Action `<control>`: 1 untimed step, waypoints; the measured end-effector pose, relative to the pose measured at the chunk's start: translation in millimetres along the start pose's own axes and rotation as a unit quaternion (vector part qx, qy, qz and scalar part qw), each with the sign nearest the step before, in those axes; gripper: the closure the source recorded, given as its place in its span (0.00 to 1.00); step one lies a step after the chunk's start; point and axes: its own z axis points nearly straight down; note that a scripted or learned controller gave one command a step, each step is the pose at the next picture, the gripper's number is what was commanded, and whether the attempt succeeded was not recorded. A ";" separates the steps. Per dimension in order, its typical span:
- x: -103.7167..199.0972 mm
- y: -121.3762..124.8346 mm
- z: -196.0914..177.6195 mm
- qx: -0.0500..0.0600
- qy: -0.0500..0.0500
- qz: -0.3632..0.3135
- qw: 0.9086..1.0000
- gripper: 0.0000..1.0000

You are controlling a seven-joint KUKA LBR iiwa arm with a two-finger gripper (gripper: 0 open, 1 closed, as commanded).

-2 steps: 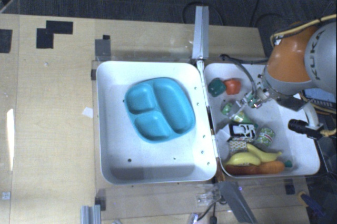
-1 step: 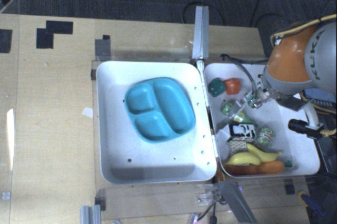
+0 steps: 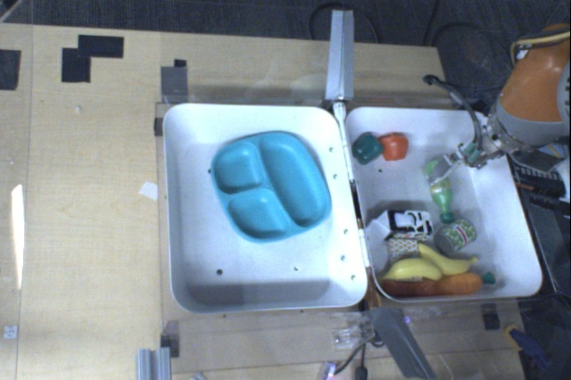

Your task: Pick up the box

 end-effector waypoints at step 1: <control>69.1 26.5 -26.4 0.000 0.001 -0.006 1.000 0.00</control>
